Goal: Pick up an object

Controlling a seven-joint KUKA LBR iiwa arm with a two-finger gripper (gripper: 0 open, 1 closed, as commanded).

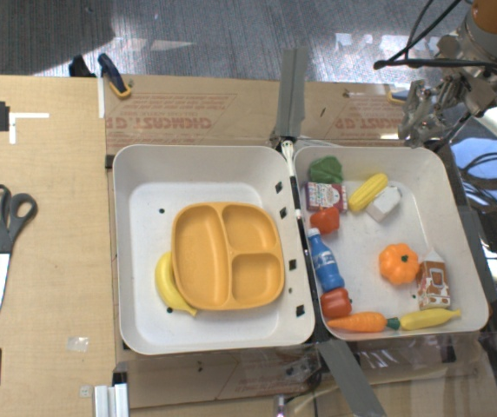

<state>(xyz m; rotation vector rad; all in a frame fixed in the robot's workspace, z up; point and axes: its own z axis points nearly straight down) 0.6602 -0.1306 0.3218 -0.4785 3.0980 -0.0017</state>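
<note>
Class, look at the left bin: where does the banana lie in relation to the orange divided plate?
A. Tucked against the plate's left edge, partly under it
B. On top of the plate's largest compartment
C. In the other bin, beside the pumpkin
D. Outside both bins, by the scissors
A: the banana curves along the lower left rim of the orange divided plate, partly hidden beneath it, inside the left bin.

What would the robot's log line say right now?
gripper: above right bin's far edge, holding nothing seen | pumpkin: in right bin | plate: in left bin | pick: not yet done
</note>
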